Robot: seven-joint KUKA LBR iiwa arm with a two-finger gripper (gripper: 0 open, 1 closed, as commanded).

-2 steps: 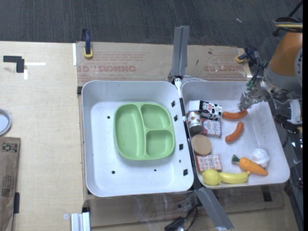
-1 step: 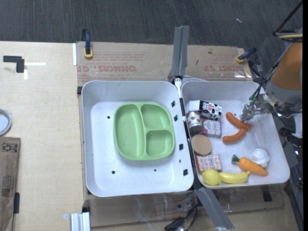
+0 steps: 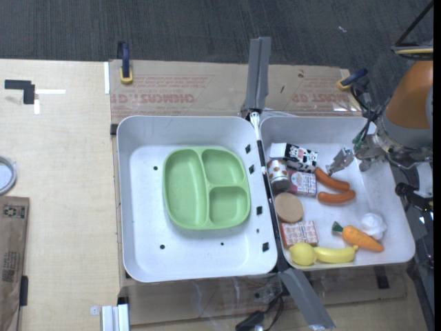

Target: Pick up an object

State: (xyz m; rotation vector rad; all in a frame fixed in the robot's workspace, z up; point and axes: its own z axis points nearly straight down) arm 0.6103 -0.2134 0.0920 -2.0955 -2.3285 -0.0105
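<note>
Dark carpet runs along the far side, and nearer is a pale wood bench with brown cardboard under two white bins. Left bin has just a green divided plate sitting in the middle. Right bin is where all the stuff is: a black-and-white carton at the far side, a small can and a pinkish packet beside it, a brown disc, a red-and-white box, a lemon touching a banana along the near wall, a carrot, a little white thing, and two sausages lying close together mid-bin. The arm comes in from the right, and the gripper hangs just above the far sausage; honestly I can't tell how the tool is set, it's too small and grey on white. Nothing looks held. My guess is the sausage is the target. It looks like light plastic toy food, stiff, smooth and round, so probably a bit slippery and happy to roll. I'd pinch it across the middle, square to its length, not at the tapered ends where it would squirt out.
</note>
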